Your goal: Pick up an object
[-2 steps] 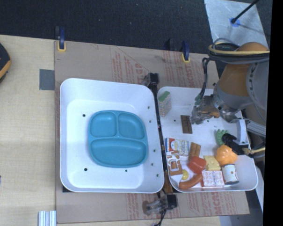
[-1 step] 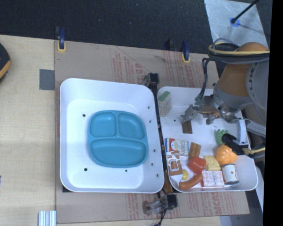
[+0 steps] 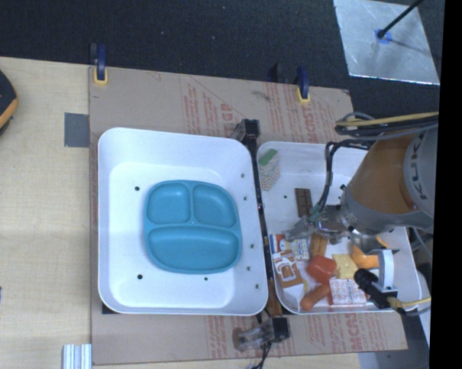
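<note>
Reaching into the right bin point(image 3: 410, 291) from the right, the arm hangs low over a jumble of small items, and its gripper point(image 3: 326, 222) sits among them; whether it is open or closed cannot be told from this slant. Just beside it lie a red block point(image 3: 322, 266), a printed packet point(image 3: 287, 263) and an orange piece point(image 3: 365, 259), all crowded and partly overlapping. The block looks stiff and light, probably easiest to take across its flat sides; the packet seems thin and slippery. The left bin point(image 3: 115, 213) holds a blue divided plate point(image 3: 192, 226).
</note>
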